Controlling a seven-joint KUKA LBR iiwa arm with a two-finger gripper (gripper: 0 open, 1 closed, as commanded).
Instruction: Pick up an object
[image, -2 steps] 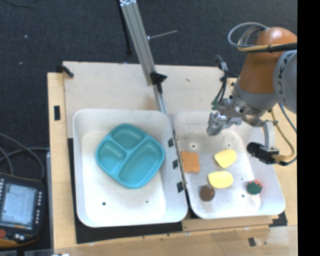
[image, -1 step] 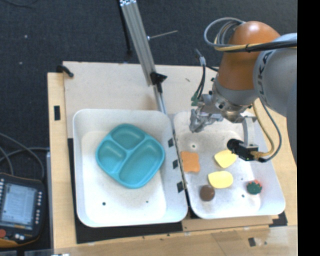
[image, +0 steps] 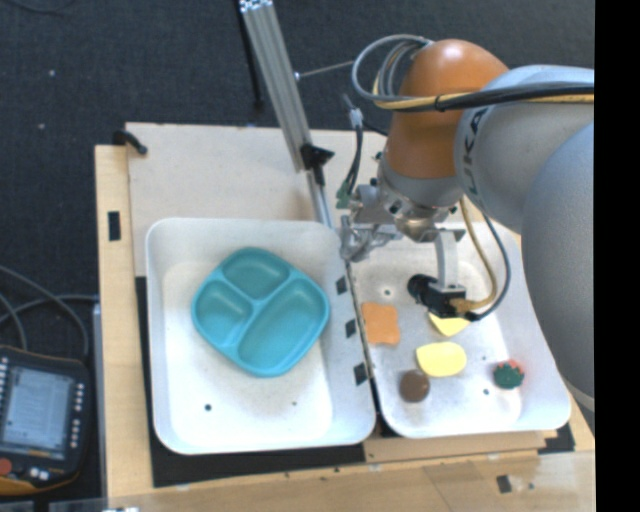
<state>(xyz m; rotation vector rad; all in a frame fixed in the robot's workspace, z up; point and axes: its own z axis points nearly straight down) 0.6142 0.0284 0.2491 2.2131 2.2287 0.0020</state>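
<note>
- The grey arm with an orange band (image: 440, 110) reaches in from the right. Its tool (image: 355, 243) hangs over the upper left corner of the right white bin (image: 545, 385), close to the edge where the two bins meet.
- Whether the tool is open or closed cannot be told from this angle, and nothing can be seen held in it.
- The things to pick from lie lower in the same bin:
  - a flat orange square piece (image: 380, 323), nearest the tool
  - a pale yellow rounded block (image: 441, 359), below and to the right of the orange piece
  - a second yellow piece (image: 450, 326), just above that block
  - a brown round lump (image: 414, 386), near the lower rim
  - a small green and red thing (image: 509, 374), off towards the right
- The left white bin (image: 165, 300) carries a teal plastic divided plate (image: 261, 311), lying flat.
- Both bins sit on the pale wooden bench (image: 200, 170).
- The step in hand looks like the approach: nothing is lifted yet.
- The next move calls for shifting the tool out of the corner to stand squarely above one chosen thing, then lowering.
- The flat orange square piece is closest but thin, so it is probably hard to grip. The pale yellow rounded block looks the easier target.
</note>
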